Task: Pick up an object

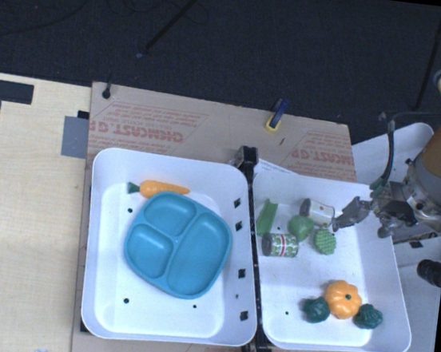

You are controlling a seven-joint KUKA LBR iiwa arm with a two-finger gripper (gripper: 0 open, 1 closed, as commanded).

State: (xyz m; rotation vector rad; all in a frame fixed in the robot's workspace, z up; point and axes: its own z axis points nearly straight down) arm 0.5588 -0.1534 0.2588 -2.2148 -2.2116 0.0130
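Observation:
My gripper hangs over the upper right part of the right bin, open, with nothing between its fingers. One dark finger points down-left, close to a small silver can. Near it lie a round green piece, a knobbly green piece, a long green vegetable and a labelled tin on its side. Toward the bin's front sit an orange pumpkin and two dark green broccoli pieces.
The left bin holds a blue divided plate and a carrot by its back wall. A black divider runs between the bins. Brown cardboard lies under both. The arm's grey wrist stands at the right.

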